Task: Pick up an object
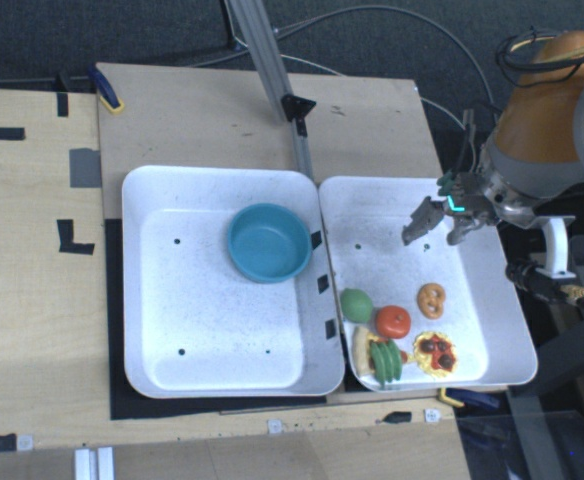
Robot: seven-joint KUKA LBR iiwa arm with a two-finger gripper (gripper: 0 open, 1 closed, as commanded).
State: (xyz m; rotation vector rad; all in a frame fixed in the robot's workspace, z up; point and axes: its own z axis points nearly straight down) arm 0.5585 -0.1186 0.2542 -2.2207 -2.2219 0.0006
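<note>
1. The left shallow white plastic bin (162, 298) holds a round blue bowl (269, 242), which sits upright toward the bin's far right corner, close to the divide between the two bins.
2. A slim grey metal pole (268, 58) slants down from the top of the view and ends at the far edge where the bins meet.
3. The right shallow white plastic bin (502, 298) has a cluster of small toy foods in its near half: a green rounded piece (356, 304), a red tomato-like ball (393, 320) just beside it, a green ridged vegetable (385, 359) lying against a pale yellow piece (361, 345), a small brown pretzel-shaped ring (431, 299), and a flat yellow piece with red and dark spots (435, 354) near the front rim.
4. The dark two-finger claw (435, 226) hangs over the far half of the right bin, its fingers spread apart with nothing between them.
5. The toy foods all lie nearer the camera than the claw; the pretzel ring is the closest to it, yet still apart, and the green pieces lie further to the left and nearer.
6. The grey arm with its orange band (542, 108) reaches in from the right.
</note>
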